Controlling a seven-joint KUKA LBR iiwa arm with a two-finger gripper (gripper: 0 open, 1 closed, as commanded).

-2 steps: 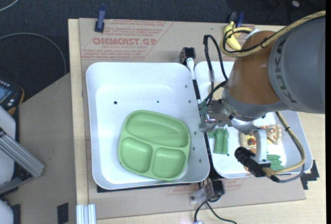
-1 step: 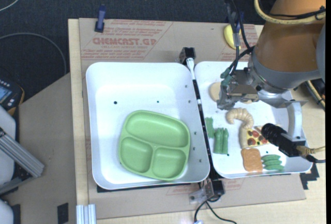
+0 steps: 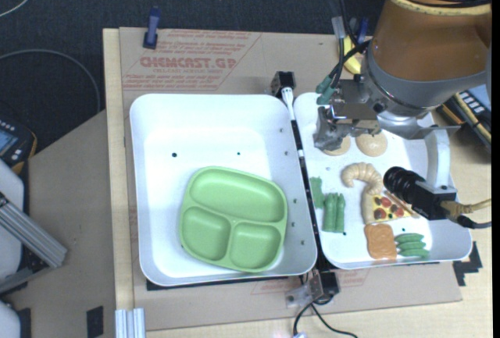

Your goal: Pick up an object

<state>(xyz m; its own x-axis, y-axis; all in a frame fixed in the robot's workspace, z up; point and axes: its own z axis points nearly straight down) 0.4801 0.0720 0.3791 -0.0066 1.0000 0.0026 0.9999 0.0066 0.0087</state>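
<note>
Toy foods in the right bin: croissant, pizza slice, green beans, bread

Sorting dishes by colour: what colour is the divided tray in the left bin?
Light green divided tray, best seen in the camera view.

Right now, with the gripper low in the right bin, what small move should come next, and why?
Probably a short straight lift to test the grasp. The gripper sits low at the right bin's far end, right on a tan piece, beside a similar one. Whether the piece is gripped is unclear, so a lift would settle that.
</note>
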